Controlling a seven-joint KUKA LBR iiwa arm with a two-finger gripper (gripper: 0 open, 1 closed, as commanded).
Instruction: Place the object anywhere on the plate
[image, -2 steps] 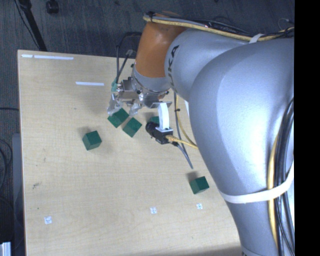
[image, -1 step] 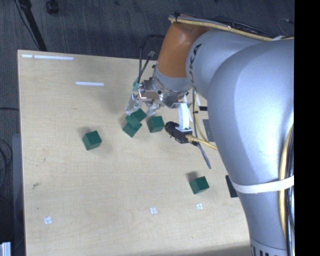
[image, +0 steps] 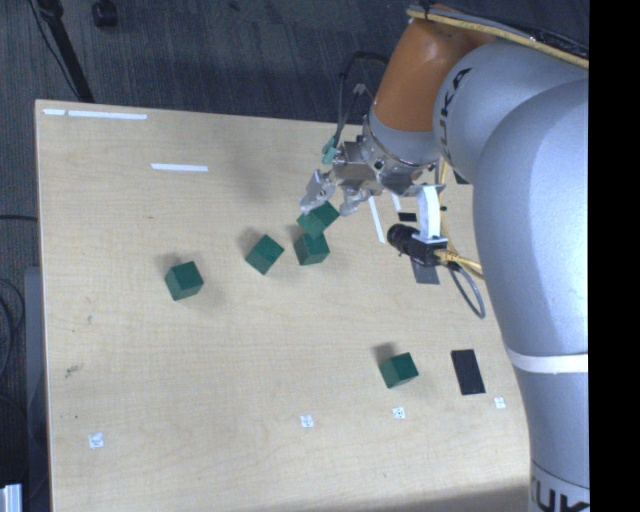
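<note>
far-left green cube (image: 184, 280) on the desk (image: 200, 400) | second cube (image: 264, 253) further right | third cube (image: 312, 248) just beside it | tilted cube (image: 321, 217) between the claw (image: 328, 203) fingers, held above the third | lone cube (image: 398, 369) near black slab (image: 466, 371), lower right

Bench (image: 200, 380): pale wood-grain surface, matt, smooth.
Green blocks (image: 184, 280): solid-coloured faces, matt, seemingly foam or painted wood.
Arm casing (image: 530, 200): grey shell, smooth, soft sheen.
Wrist band (image: 415, 75): orange, glossy, highlight seen.
Gripper (image: 335, 195): bare metal parts, dull shine.
Floor (image: 200, 50): dark, rough carpet-like texture.
</note>
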